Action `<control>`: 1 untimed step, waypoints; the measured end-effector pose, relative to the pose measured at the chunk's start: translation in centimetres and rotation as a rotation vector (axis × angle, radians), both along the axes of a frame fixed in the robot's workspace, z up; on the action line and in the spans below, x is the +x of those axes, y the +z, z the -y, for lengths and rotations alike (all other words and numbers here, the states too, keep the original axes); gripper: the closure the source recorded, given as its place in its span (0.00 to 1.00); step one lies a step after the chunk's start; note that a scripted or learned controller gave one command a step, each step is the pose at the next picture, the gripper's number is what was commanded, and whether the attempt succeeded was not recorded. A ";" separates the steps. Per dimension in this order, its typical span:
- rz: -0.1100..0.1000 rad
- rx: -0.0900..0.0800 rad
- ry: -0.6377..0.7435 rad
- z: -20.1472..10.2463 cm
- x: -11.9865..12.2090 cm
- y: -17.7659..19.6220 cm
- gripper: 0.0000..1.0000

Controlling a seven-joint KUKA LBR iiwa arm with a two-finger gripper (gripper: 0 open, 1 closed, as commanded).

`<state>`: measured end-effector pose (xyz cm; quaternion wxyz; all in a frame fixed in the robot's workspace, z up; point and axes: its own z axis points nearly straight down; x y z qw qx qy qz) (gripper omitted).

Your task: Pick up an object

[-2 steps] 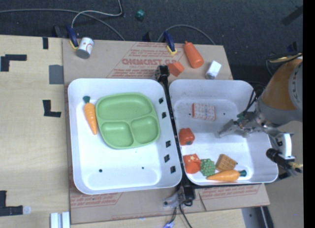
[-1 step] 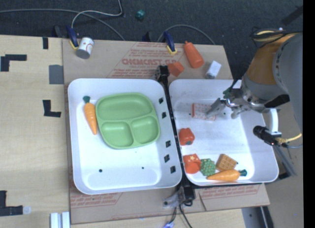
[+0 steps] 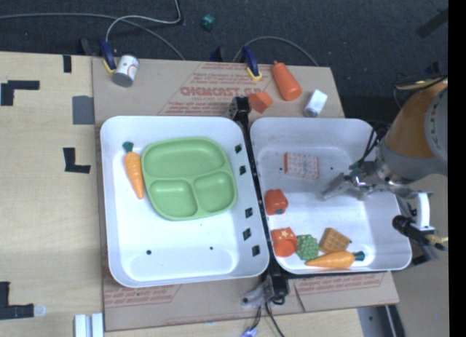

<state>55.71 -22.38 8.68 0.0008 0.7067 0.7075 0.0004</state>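
My gripper (image 3: pixel 337 187) hangs over the right side of the right bin (image 3: pixel 320 133), pointing left over bare floor. Nothing shows in it. To its left lies a red toy (image 3: pixel 275 201). Along the bin's front edge lie a red-orange block (image 3: pixel 283 242), a green piece (image 3: pixel 306 246), a brown waffle (image 3: pixel 334 240) and an orange carrot (image 3: pixel 331 259). A pink patterned card (image 3: pixel 301 164) lies flat on the bin floor behind the gripper.
The left bin (image 3: pixel 116 241) holds a green divided plate (image 3: pixel 190 177) and a second carrot (image 3: pixel 133 172). Behind the bins on the cardboard sit an orange bottle (image 3: pixel 286 81), a white cube (image 3: pixel 315 102), a small orange block (image 3: pixel 260 100) and a can (image 3: pixel 126 69).
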 end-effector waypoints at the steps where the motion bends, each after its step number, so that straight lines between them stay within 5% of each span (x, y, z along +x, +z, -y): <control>1: -0.002 0.002 0.001 -8.8 -0.9 3.6 0.00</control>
